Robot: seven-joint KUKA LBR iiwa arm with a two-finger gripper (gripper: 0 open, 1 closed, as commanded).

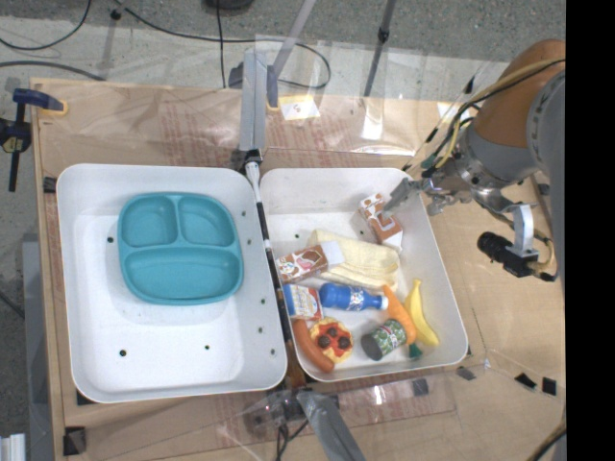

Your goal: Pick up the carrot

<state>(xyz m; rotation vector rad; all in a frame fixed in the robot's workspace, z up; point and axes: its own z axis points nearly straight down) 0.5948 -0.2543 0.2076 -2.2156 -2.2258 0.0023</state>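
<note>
The grey two-finger gripper hangs over the far right corner of the right shallow white bin, reaching in from the right on the grey arm with its orange band; whether it is wide or narrow cannot be told, since the tips are too small and blurred against the bin wall, and nothing can be seen between them. Just beside the gripper, to its left and slightly nearer the camera, sits a small brown and white toy block, close to the tips though contact cannot be confirmed. The orange toy carrot with a green end lies well apart from the gripper, toward the near edge of the same bin, running lengthwise between a yellow toy banana on its right and a dark green can on its left. Between the gripper and the carrot lies a pale cream folded cloth-like item, and nearer the carrot a blue plastic bottle with a white label. Farther left of these are a red and brown snack packet and a slice of toy pizza. Well to the gripper's left, in the left shallow white bin, rests a teal plastic divided plate.
</note>
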